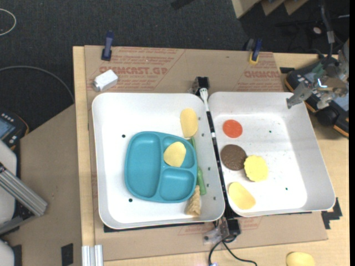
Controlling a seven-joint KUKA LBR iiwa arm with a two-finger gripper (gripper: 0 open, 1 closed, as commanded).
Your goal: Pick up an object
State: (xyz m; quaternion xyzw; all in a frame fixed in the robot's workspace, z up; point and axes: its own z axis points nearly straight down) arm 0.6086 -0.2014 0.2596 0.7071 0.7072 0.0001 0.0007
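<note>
- Gripper (319,85) at far right, above and outside the right bin's (294,148) top-right corner; can't tell its state, nothing seen in it.
- Right bin: orange disc (232,128), brown disc (233,156) touching yellow piece (256,168), another yellow piece (242,195) near front edge.
- Left bin (111,148): teal tray (147,168) with yellow piece (175,154) in it; yellow oval (188,122) beside tray, green stick (200,179), tan bit (193,204).
</note>
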